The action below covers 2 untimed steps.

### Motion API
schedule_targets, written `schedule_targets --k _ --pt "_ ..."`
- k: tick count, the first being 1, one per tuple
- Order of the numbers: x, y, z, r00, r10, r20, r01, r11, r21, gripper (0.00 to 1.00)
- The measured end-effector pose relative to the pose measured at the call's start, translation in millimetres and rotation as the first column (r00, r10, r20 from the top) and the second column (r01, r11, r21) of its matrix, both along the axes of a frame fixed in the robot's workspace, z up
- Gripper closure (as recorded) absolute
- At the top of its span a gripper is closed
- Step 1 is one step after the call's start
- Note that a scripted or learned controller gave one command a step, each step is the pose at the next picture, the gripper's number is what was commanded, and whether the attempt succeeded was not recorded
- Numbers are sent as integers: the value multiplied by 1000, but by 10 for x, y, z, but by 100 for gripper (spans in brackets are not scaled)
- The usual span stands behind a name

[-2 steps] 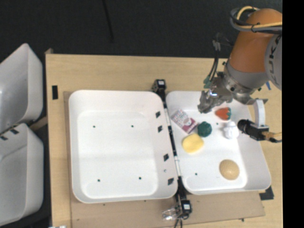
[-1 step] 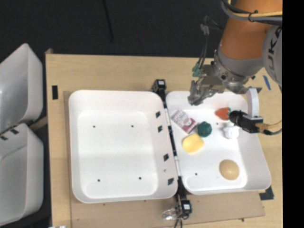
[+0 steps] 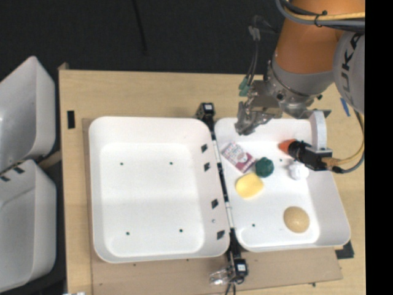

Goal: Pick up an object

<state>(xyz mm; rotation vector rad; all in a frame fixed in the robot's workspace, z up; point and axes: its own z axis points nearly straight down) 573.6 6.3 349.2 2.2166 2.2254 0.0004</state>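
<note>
Objects lie in the right bin (image 3: 319,229) below the gripper (image 3: 247,126): a pink packet (image 3: 236,155) just beneath it; a green piece (image 3: 264,167), yellow lump (image 3: 249,186) and tan ball (image 3: 296,219) farther off; its state I cannot tell.

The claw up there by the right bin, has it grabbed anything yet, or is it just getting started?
Nothing looks picked up yet. The claw hangs over the right bin's far left corner, nothing visible between its fingers. The pink packet, green ball, yellow lump and tan ball all lie in the bin. The whole grab remains.
</note>
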Motion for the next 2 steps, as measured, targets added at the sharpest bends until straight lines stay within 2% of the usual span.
schedule_targets --k 1,2 --pt "-252 -508 -216 1000 -7 -3 7 1000 -2 100" --pt "-416 -214 178 1000 0 2 0 1000 0 100"
